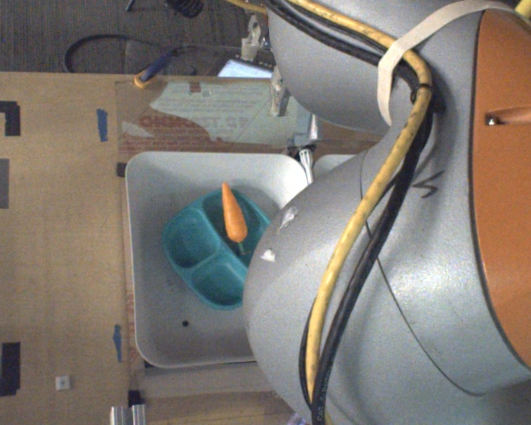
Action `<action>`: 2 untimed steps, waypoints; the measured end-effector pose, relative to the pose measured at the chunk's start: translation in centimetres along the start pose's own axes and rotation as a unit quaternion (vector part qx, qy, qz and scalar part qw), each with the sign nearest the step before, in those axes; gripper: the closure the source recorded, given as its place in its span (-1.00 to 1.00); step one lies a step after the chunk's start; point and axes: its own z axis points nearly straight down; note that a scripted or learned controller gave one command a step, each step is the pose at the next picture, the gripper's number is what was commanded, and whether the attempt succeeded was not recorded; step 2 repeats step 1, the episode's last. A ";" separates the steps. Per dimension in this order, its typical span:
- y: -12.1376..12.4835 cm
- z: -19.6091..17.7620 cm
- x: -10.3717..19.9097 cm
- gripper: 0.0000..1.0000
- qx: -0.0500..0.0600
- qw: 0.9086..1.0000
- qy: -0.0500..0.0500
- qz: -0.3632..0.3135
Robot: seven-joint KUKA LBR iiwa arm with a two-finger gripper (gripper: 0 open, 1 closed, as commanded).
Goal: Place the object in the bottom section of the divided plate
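A teal divided plate (195,253) lies in the left white bin (150,237). An orange carrot (233,212) rests on the plate's upper right part, pointing up, over the divider between sections. The grey arm's big body (380,264) covers the right side of the plate and bin, and it hides the gripper.
The bin sits on a brown cardboard-covered bench (53,237) with blue tape marks. A yellow cable (372,211) runs along the arm. The second bin's rim (332,160) peeks out behind the arm at the right.
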 end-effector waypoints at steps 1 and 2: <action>0.0 0.0 0.0 -1.00 0.000 1.000 0.000 0.000; 0.0 0.0 0.0 -1.00 0.000 1.000 0.000 0.000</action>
